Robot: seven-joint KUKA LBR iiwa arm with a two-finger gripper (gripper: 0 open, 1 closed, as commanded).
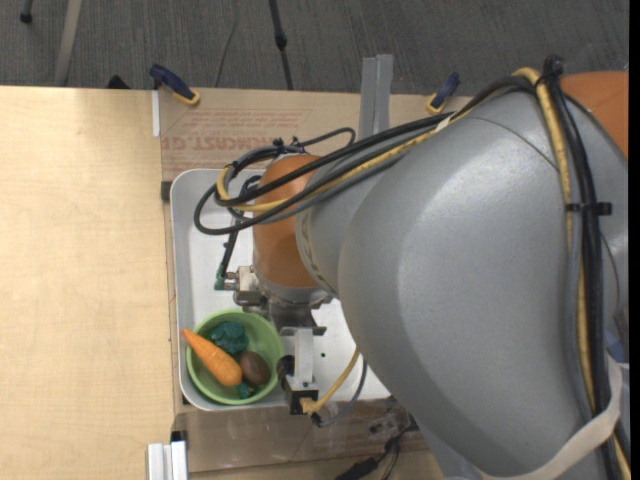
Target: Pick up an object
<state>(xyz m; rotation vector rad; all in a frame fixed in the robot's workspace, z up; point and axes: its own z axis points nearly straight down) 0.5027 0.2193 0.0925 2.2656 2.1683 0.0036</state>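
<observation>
A green bowl (205, 380) sits in the near corner of the left white bin (185, 258). In it lie an orange carrot (213, 358), a teal crumpled thing (230, 335) and a small brown ball-like thing (255, 368). My gripper (284, 320) hangs below the orange wrist band, over the left bin, right at the bowl's upper right rim. The wrist hides its tips. Nothing shows between them.
The big grey arm covers the right bin and much of the left one. Black and yellow cables loop over the left bin's far end. Bare wooden bench lies to the left. Cardboard with two clamps lies behind the bins.
</observation>
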